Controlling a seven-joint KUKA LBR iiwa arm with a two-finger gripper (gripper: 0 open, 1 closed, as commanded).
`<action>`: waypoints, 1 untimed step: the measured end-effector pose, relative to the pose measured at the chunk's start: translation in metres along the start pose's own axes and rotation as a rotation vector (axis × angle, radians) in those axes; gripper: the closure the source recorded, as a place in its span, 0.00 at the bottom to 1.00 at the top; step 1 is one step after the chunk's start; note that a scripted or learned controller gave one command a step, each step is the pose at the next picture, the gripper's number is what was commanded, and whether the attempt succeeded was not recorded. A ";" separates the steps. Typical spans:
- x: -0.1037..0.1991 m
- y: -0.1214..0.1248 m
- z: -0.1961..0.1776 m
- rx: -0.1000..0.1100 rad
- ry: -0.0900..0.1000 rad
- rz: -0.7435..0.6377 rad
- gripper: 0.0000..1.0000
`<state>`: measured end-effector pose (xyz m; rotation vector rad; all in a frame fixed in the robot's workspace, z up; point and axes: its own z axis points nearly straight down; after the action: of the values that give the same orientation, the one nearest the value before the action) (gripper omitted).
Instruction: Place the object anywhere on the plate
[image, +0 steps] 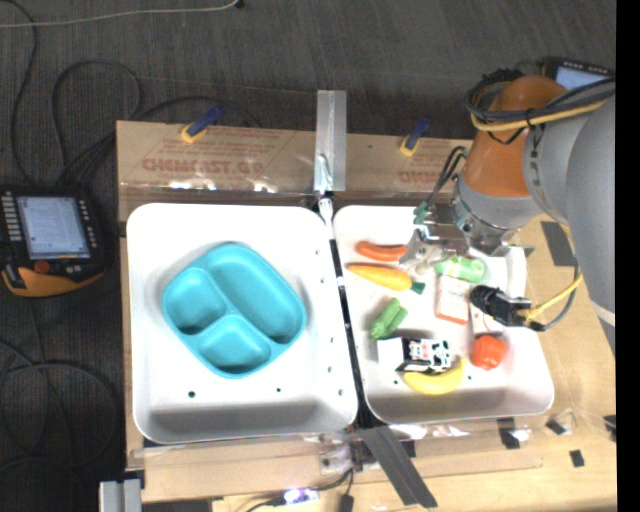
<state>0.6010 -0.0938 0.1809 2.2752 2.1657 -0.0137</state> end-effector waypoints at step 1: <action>0.054 -0.016 0.000 -0.003 0.007 -0.420 1.00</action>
<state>0.5878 -0.0390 0.1809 1.7769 2.5957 -0.0019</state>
